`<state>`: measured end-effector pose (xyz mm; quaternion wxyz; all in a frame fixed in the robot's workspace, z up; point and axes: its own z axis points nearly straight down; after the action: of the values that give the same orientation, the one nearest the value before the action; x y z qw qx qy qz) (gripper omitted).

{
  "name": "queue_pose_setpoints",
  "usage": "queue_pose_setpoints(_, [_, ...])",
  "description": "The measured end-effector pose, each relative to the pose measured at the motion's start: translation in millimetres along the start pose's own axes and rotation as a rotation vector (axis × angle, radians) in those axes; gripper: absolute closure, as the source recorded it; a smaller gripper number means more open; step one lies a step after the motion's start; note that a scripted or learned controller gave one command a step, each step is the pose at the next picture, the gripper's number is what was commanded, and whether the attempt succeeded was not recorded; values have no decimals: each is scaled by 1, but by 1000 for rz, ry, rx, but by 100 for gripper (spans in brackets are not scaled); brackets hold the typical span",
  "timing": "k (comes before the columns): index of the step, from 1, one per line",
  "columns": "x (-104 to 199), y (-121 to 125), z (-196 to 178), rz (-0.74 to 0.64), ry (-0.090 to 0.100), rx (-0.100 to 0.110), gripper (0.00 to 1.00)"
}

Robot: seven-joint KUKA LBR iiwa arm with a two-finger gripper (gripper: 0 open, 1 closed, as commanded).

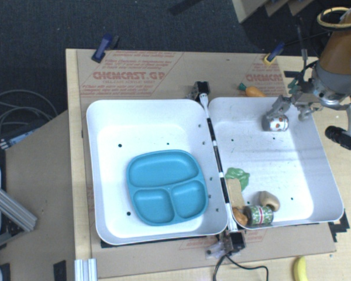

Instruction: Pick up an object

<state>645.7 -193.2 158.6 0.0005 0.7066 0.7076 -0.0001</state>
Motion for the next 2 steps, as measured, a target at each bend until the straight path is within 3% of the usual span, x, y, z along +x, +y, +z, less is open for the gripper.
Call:
queue_pose_setpoints(1, [15,18,61,0,-1,-2,0])
queue_pose_setpoints(2, [16,19,51,-1,-2,-4,100])
